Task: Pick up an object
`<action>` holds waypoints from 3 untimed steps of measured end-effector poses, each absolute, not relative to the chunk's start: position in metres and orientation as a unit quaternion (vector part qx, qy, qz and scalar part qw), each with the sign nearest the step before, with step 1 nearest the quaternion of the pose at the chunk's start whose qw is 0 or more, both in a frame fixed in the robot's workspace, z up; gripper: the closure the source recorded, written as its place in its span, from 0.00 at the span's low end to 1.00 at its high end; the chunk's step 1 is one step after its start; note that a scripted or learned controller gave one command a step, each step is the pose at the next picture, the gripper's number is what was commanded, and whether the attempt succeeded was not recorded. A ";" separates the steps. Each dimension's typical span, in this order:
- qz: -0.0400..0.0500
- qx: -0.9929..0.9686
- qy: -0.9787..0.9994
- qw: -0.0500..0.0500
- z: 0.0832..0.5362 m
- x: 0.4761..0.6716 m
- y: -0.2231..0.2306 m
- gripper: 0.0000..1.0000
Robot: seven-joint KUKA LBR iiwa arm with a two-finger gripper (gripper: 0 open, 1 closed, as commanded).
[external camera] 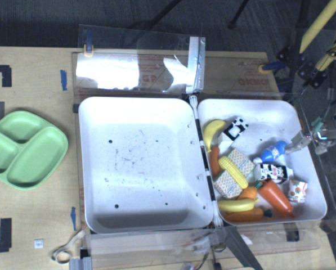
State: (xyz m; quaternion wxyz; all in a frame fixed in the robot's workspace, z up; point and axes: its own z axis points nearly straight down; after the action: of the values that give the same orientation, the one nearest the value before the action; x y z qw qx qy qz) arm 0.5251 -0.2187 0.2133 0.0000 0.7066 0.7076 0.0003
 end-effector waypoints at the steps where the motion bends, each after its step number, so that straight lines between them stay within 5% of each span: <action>1: 0.001 0.678 0.735 0.001 0.110 0.591 -0.206 0.00; 2: 0.005 0.710 0.704 0.004 0.091 0.577 -0.200 0.00; 3: 0.001 0.831 0.556 0.001 0.086 0.579 -0.167 0.00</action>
State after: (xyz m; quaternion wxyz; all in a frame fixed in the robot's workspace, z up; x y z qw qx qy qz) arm 0.5790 -0.1674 0.0861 0.0011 0.8311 0.5561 0.0012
